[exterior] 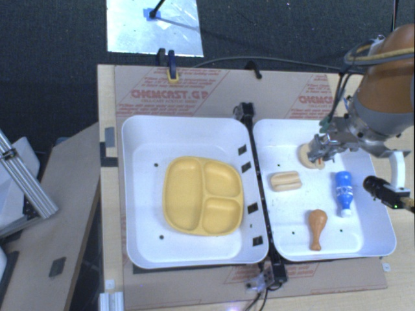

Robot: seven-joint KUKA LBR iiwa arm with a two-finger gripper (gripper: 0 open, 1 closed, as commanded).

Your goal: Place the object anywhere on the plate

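The arm point(389, 89) reaches in over the right bin point(373, 238), with the tool point(319, 149) low at a round tan item point(310, 155) near the bin's back wall. The step in hand appears to be the pick: the tool sits directly at that item, which rests on the bin floor, partly hidden. Whether the tool is spread or pressed together cannot be told. No item is seen raised between its parts.

The yellow plate point(202, 195), divided into three compartments, lies bare in the middle of the left bin point(139, 173), well apart from the tool.

The next move calls for a secure closure on the round item, a lift clear of the divider between the bins, then travel leftward over the plate.

The right bin also carries a hot-dog bun point(285, 181), a blue bottle point(343, 192) and a drumstick point(316, 227). The bun lies just beside the round item and may be disturbed.

Both bins rest on a board point(194, 92) on the tabletop point(71, 193). Dark flooring surrounds the rig; a metal sheet point(152, 18) lies behind.
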